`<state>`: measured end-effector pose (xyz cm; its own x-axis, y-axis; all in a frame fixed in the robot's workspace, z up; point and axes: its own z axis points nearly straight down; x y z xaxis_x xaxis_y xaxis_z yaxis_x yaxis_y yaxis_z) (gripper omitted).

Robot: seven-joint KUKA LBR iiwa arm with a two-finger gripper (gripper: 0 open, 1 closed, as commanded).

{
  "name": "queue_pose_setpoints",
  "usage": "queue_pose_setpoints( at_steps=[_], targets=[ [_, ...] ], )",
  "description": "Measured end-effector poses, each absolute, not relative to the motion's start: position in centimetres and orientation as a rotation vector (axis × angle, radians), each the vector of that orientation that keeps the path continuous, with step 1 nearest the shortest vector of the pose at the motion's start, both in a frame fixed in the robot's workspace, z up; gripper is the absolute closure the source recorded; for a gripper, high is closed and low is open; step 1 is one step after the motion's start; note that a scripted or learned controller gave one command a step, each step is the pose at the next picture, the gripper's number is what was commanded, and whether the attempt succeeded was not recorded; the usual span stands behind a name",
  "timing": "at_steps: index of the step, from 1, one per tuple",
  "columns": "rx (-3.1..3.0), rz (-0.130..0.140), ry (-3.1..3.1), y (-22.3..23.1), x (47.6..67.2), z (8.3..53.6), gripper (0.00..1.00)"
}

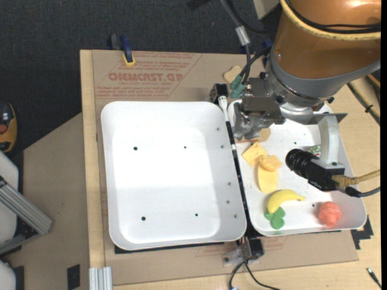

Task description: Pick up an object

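A: Bins [163, 234], two of them, white and shallow, sit side by side on a brown board printed with red lettering. The left one has only a few small dark dots on its floor.

B: And the right bin [357, 219]?

A: That one holds the objects. A yellow wedge like cheese [254, 153] lies near the dividing edge. Just below it lies a pale yellow piece [266, 173] with an orange lump at its top. Lower down lies a yellow banana [284, 199], and a green piece [276, 220] touches its lower end. A pink-red round object [329, 213] rests near the bin's lower right corner.

B: Where is the arm?

A: The arm [329, 35], with its broad orange band, comes in from the right and hangs over the upper part of the right bin. The gripper [247, 128] points down close to the dividing edge, just above the cheese wedge.

B: Does it grip anything?

A: I cannot tell; the wrist hides that part. A black cylindrical part [309, 168] juts out over the bin, right of the pale yellow piece.
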<state>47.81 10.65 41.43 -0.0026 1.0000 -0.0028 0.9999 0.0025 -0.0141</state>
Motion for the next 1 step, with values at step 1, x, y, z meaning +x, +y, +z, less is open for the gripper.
queue_pose_setpoints(
  at_steps=[1],
  targets=[
    [-2.222, -0.025, -2.231, 13.91, 47.94, 54.28, 1.00]
  ],
)
